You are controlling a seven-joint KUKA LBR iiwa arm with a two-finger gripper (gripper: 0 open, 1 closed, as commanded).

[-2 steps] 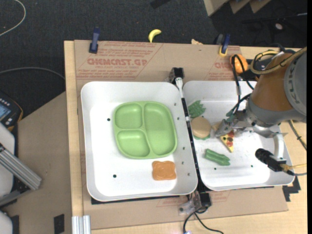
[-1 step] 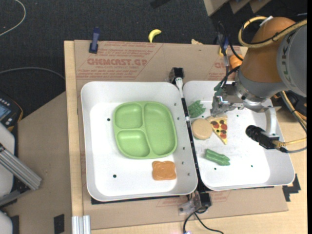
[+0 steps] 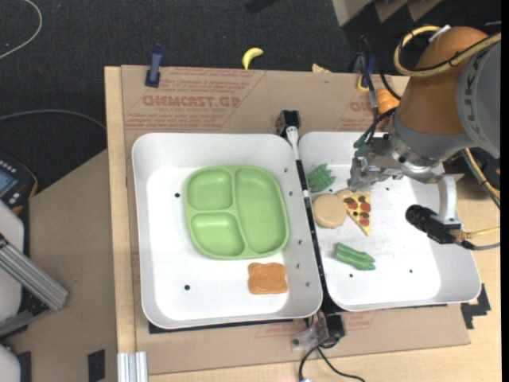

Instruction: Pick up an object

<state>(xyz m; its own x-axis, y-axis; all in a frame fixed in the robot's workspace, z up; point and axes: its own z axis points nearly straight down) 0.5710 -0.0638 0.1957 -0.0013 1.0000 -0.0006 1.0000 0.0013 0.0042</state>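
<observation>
Orange toy [image 3: 267,278] sits low in left bin [image 3: 151,213] beside green tray [image 3: 237,211] | I hover tool [image 3: 359,175], spread unreadable from here, above pizza slice [image 3: 359,211] in right bin [image 3: 445,285] | advice: drop straight, clear of tan disc [image 3: 328,211].

Over in the right-hand white bin [image 3: 445,289], a wedge-shaped toy pizza slice [image 3: 359,212] with red dots lies flat, touching a round tan cookie-like disc [image 3: 328,212] just to its left. Behind them sits a leafy green toy vegetable [image 3: 320,177] near the bin's left wall, and in front lies a long green pod-shaped piece [image 3: 354,256]. In the left white bin [image 3: 151,237], a green three-compartment plastic plate [image 3: 237,212] sits centred, with an orange toast-like piece [image 3: 267,278] just in front.
</observation>
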